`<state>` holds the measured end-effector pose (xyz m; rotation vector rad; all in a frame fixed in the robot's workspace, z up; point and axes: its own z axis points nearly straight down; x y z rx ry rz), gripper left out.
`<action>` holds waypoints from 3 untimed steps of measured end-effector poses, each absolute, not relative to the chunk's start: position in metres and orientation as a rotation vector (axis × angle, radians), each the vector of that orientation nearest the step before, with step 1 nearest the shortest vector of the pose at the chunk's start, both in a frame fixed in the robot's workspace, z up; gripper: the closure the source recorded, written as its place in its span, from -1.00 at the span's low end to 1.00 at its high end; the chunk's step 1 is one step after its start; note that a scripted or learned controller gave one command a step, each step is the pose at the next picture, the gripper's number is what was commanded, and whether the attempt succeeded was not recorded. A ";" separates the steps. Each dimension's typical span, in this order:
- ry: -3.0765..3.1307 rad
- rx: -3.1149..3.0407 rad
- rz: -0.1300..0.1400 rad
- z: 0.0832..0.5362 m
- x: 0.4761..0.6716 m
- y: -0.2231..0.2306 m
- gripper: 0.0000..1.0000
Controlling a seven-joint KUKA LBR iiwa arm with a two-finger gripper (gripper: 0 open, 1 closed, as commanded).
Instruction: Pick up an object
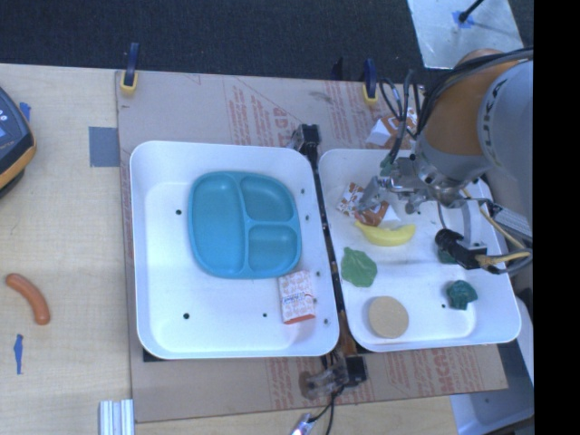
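Note:
My gripper (373, 208) hangs low over the upper left part of the right bin (494, 333). It sits just above a yellow banana (388, 236) and beside a small red-and-white packet (350, 198), which it partly covers. I see nothing lifted off the bin floor. A green leafy piece (358, 267), a round tan disc (388, 316) and a small dark green lump (460, 294) lie nearer the front of the same bin.
The left bin (149, 243) holds a blue divided plate (245, 223) and a small white-and-red packet (296, 296). An orange sausage (29, 297) lies on the bench far left. A dark device (11, 143) sits at the left edge.

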<state>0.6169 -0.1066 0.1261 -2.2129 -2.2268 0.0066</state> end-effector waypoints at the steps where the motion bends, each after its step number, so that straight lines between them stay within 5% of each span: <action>1: -2.230 -2.213 0.002 0.095 0.642 -0.101 -1.00; 2: -2.232 -2.210 -0.001 0.106 0.643 -0.101 1.00; 3: -2.225 -2.215 0.000 0.193 0.624 -0.043 1.00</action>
